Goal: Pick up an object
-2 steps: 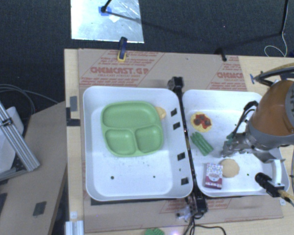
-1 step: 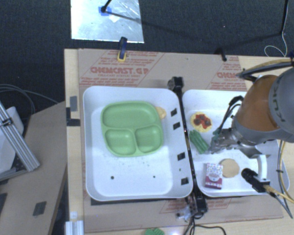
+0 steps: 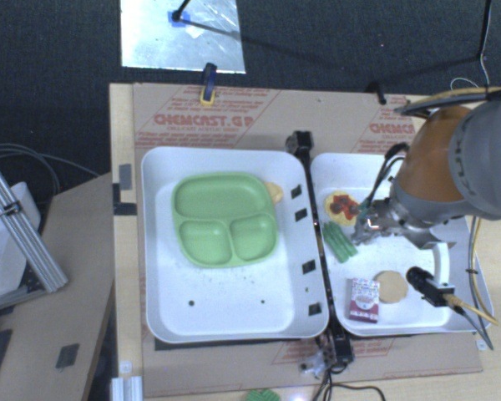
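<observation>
In the right bin [image 3: 451,320] lie a small pizza slice with red toppings [image 3: 342,206], a green bean pod [image 3: 339,242], a red and white packet [image 3: 363,299] and a round tan cookie [image 3: 392,286]. My gripper [image 3: 366,224] hangs low over the bin, just right of the pizza slice and the green pod. Nothing shows between its fingers. The left bin [image 3: 163,307] bears a green divided tray [image 3: 225,219], with a small yellow piece [image 3: 273,192] peeping out at its upper right corner.
The grey arm with its orange band [image 3: 430,161] covers the right bin's upper right part. A black divider with clips [image 3: 311,224] runs between the bins. Cables lie along the right bin's right edge.
</observation>
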Motion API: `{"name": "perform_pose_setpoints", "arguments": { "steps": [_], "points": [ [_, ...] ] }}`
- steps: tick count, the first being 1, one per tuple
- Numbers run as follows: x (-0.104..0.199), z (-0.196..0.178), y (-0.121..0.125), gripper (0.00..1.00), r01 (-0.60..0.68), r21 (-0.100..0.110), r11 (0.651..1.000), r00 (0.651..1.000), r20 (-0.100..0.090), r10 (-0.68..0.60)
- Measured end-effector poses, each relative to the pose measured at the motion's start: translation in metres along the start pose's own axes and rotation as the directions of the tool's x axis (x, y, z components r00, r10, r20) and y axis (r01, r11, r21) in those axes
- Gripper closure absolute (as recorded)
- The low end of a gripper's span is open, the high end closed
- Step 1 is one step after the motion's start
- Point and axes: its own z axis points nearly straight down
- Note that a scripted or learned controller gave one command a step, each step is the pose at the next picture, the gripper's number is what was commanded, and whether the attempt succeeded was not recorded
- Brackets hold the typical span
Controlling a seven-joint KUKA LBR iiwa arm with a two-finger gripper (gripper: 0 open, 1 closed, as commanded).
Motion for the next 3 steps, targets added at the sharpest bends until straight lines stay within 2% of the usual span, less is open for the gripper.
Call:
{"name": "perform_pose_setpoints", "arguments": {
  "steps": [1, 2, 3],
  "points": [
    [-0.001, 0.001, -0.001, 0.0, -0.003, 0.003, 1.0, 1.0, 0.0, 0.003],
    [-0.01, 0.007, 0.028, 0.0, 0.001, 0.0, 1.0, 1.0, 0.0, -0.001],
    [-0.023, 0.019, 0.042, 0.0, -0.004, -0.005, 1.0, 1.0, -0.002, 0.004]
  ]
}}
